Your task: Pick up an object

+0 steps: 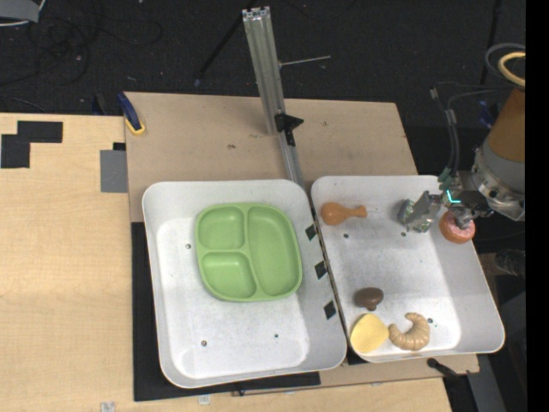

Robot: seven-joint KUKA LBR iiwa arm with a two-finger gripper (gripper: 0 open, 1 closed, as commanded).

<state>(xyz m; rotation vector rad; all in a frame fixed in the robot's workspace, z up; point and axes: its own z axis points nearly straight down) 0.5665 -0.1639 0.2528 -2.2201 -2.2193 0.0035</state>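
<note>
Two white bins sit side by side: the left bin (171,333) carries a green divided plate (249,252), the right bin (467,290) an orange drumstick (341,214), a croissant (411,331), a yellow piece (369,334) and a brown lump (370,298). At its far right edge the gripper (419,214) hovers beside a red-orange ball (457,228), its grip unreadable from here; it should centre squarely over one item before descending. No labels or writing are legible.
</note>
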